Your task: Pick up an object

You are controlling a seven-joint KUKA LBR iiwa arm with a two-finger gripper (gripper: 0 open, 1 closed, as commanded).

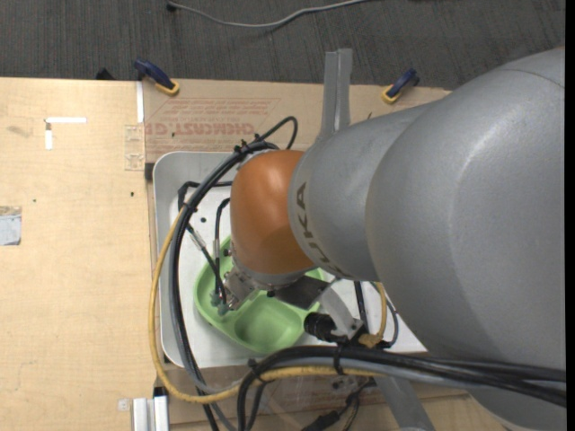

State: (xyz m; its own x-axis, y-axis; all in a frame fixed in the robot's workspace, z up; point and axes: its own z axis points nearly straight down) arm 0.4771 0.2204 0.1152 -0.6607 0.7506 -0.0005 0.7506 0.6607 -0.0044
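A light green bowl-shaped object (260,321) lies in the left white bin (171,241), near its front. The grey arm with its orange band (265,209) reaches down over the bin and covers most of it. The gripper (223,299) is low at the green object's left rim, mostly hidden under the wrist. Black and yellow cables loop around the wrist and across the bin.
The right bin is hidden under the big grey arm link (449,223). A wooden bench top (72,241) stretches to the left. Blue-and-orange clamps (157,76) (400,83) hold the board at the back. A grey upright post (337,88) stands behind the bins.
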